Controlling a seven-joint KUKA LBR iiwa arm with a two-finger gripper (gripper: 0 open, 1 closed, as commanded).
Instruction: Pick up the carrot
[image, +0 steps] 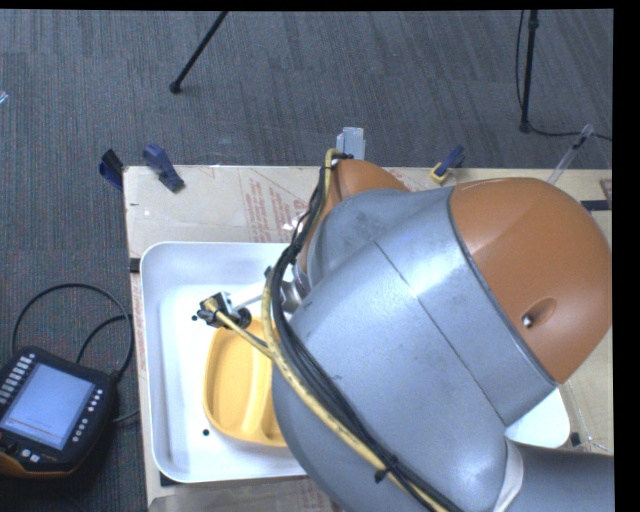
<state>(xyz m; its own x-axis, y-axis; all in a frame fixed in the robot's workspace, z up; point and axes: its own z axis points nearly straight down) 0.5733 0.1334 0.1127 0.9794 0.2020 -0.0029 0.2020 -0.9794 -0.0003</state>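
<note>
My grey arm (420, 350), with its orange band (530, 270), leans low over the bench and hides much of both bins. At its left end, a small black and metal part of the gripper (213, 310) with a yellow cable pokes out over the left bin (160, 350), above the bin's white floor. Just below it in that bin lies a yellow dish (235, 385), its right side hidden by the arm.
A corner of the right bin (545, 425) shows under the arm. Blue clamps (163, 167) grip the bench's far left edge. A teach pendant (45, 410) with a cable lies on the floor to the left. Stand legs (200, 50) are at the back.
</note>
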